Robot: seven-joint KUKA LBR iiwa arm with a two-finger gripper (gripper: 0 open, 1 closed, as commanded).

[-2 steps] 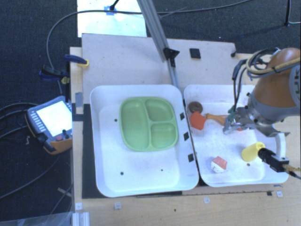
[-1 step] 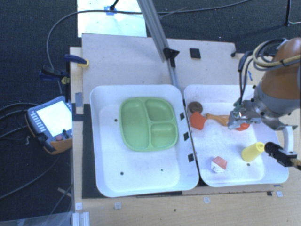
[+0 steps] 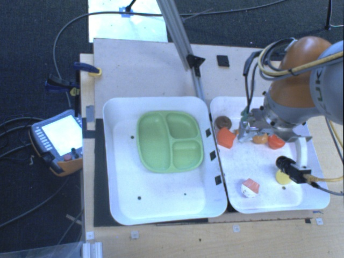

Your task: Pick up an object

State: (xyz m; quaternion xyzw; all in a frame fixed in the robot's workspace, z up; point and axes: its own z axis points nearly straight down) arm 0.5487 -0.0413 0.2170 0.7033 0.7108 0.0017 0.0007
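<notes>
Orange block (image 3: 226, 138) sits in the right bin (image 3: 301, 200), touching the gripper (image 3: 245, 134) on its 9 o'clock side, with a brown disc (image 3: 222, 123) just at the block's 11. Can't tell how the gripper's set or if it's got anything. Green divided plate (image 3: 170, 141) fills the left bin (image 3: 123, 198).

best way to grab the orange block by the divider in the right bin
Grip the orange block across its two flatter sides, coming straight down from above. It lies apart from the brown disc and the gripper, but near the right bin wall, so keep the jaws clear of it.
</notes>
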